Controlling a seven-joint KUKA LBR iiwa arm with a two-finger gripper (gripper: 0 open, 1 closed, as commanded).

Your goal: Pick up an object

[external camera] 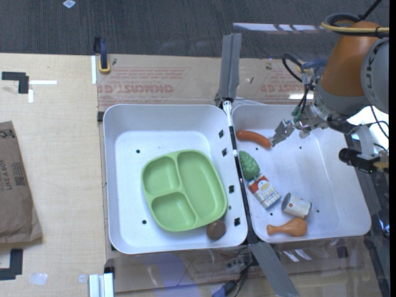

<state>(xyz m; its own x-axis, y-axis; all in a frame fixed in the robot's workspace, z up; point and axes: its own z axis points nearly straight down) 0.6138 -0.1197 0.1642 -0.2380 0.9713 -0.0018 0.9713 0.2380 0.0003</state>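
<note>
The right bin holds several small items. An orange carrot-like piece lies near its back left. A green lumpy item sits by the left wall, with a red and white carton just below it. A small can lies on its side, and an orange drumstick shape rests near the front wall. My gripper hangs low over the back of this bin, just right of the carrot-like piece, with nothing seen in it.
The left bin carries a green divided plate, and a brown rounded item lies at the plate's front edge. A grey divider rises behind the bins. A brown paper bag lies on the bench at far left.
</note>
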